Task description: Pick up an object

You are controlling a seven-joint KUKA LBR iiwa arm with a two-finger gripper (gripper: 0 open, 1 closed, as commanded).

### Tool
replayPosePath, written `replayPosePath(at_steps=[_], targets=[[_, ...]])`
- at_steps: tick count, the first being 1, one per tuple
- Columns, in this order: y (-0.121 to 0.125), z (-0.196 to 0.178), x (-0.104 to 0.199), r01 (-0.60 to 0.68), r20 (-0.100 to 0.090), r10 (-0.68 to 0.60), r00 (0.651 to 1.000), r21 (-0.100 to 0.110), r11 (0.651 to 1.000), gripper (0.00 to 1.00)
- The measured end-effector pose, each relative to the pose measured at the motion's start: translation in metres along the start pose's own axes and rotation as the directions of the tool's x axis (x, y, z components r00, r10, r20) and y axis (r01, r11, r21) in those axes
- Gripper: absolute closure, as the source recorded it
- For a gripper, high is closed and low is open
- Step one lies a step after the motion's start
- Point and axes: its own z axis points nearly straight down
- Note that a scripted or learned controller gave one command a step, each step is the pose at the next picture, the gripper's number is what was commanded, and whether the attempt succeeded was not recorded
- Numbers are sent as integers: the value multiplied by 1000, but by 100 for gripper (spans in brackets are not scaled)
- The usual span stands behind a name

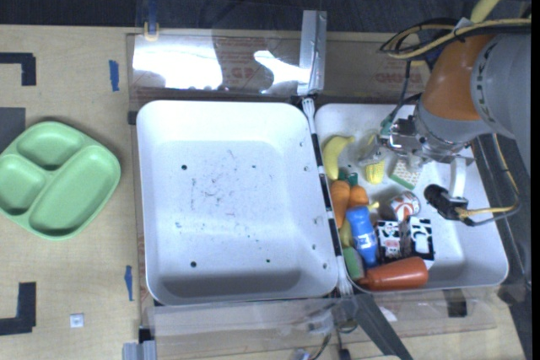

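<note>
Far left of frame: green divided plate (55, 179) on the wooden bench (67, 55), its three wells bare. Centre: left bin (228, 198), white, scuffed with faint dark marks. Right of centre: right bin (481, 253) holds all the objects, crowded along its left wall. Yellow banana (336, 153) at the top, long axis roughly up-down in frame; below it an orange carrot-like piece (340, 200), partly covered by a blue bottle (362, 233) that lies lengthwise up-down, label unreadable. A red sausage-shaped item (396, 272) lies left-right along the lower edge. A black-and-white patterned pack (405, 238) sits beside the bottle; print too small to read. Upper right: arm (472, 88) with orange band covers the bin's far corner. Gripper (403, 149) hangs over a pale checked item (406, 174); finger opening cannot be told.
</note>
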Motion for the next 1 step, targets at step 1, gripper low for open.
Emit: replayPosePath(at_steps=[1], targets=[[1, -11, -1, -3, 2, 3, 1000, -4, 1000, 100]])
